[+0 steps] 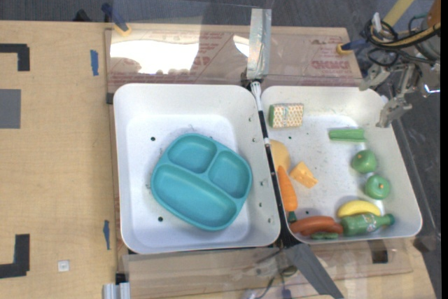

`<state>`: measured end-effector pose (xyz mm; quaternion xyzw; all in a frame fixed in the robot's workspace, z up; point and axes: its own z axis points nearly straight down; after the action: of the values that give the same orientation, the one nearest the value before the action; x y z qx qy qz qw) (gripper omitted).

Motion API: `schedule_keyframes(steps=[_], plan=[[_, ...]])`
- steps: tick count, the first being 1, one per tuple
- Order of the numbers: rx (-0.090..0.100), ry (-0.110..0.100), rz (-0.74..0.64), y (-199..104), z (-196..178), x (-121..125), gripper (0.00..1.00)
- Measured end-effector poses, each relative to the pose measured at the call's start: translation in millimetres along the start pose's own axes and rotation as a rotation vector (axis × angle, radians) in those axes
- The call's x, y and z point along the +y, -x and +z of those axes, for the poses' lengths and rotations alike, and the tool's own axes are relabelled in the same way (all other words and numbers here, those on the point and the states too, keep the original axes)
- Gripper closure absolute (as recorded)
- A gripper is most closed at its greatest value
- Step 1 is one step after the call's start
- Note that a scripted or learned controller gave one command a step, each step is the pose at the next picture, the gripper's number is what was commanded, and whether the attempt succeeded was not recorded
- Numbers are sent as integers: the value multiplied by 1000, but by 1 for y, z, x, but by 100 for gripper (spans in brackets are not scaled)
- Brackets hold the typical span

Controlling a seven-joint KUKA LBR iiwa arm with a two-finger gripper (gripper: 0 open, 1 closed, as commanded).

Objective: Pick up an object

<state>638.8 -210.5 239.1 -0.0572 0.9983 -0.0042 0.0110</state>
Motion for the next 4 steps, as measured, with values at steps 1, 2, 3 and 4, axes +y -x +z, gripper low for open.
schedule_keyframes(steps=[1, 2, 3, 4], plan=[[18, 15, -298, 12, 120, -12, 0], [9, 11, -328, -21, 149, 40, 0], [-6, 5, -328, -16, 135, 40, 100], [-4, 6, -328, -16, 136, 40, 0]])
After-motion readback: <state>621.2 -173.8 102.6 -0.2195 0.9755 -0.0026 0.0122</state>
